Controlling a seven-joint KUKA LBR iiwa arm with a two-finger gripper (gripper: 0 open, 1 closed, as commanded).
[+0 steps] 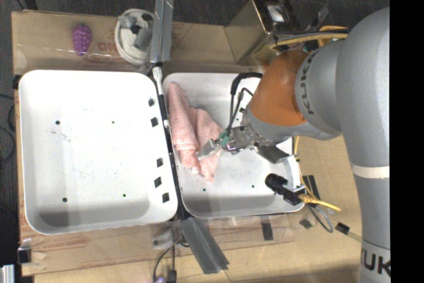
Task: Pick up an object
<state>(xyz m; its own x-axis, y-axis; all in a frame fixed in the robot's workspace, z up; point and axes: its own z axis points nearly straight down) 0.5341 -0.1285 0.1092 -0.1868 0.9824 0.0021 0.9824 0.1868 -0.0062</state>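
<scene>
The bulky grey arm carries an orange band, black KUKA lettering and black cables.

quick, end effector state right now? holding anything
end effector: down at the pink cloth in the right bin; open or shut cannot be told, nor whether it holds the cloth.

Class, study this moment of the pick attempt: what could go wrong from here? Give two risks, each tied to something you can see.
1. The hand sits at the edge of the limp pink cloth, so it may catch only a fold and the cloth could slip out when lifted.
2. The cloth lies against the right bin's left wall, by the divider, so dragging it could snag it there.
</scene>
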